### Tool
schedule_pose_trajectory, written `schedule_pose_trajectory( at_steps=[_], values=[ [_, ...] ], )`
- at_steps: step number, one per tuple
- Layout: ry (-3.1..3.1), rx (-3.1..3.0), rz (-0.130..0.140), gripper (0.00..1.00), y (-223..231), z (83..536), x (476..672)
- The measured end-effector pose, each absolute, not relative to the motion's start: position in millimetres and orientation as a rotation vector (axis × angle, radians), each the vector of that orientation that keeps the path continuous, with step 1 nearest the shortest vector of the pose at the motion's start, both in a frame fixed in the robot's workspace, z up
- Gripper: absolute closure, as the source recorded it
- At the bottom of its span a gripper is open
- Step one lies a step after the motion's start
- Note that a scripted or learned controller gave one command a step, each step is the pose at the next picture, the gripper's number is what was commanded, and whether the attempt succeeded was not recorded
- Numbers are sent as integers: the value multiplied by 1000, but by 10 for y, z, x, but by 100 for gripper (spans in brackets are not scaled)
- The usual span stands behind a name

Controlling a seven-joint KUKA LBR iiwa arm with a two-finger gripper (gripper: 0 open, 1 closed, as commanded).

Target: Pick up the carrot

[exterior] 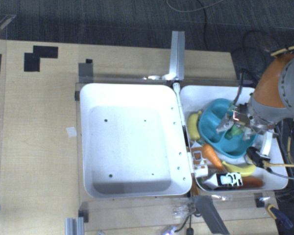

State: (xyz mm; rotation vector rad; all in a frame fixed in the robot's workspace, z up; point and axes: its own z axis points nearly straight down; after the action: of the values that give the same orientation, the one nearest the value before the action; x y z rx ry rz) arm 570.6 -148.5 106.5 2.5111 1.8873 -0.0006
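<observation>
Right-hand shallow white plastic bin [188, 93]: the tapered orange carrot [211, 155] lies at seven o'clock of the round teal plastic bowl [216, 125], its lower end beside a yellow banana [240, 169]. The two-finger gripper [233, 125] hovers over the bowl; its spread cannot be made out. A good pick would shift toward seven o'clock and close across the carrot's width.

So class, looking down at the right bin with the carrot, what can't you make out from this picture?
- Gripper: over the teal bowl; its fingers blur into clutter, so open or shut is unclear.
- Carrot: its lower end runs under other items.
- Bananas: partly hidden by the bowl.
- Small green item in the bowl: too small to identify.
</observation>
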Motion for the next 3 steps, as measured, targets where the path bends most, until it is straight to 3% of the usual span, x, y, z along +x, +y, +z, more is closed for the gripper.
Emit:
schedule_pose_trajectory(
  at_steps=[1,2,3],
  values=[
    [1899,2502,0,100,-1470,1171,5723],
    [1546,2733,2,100,-1755,2093,5411],
    [900,3008,-1,100,-1927,2640,5449]
  ],
)
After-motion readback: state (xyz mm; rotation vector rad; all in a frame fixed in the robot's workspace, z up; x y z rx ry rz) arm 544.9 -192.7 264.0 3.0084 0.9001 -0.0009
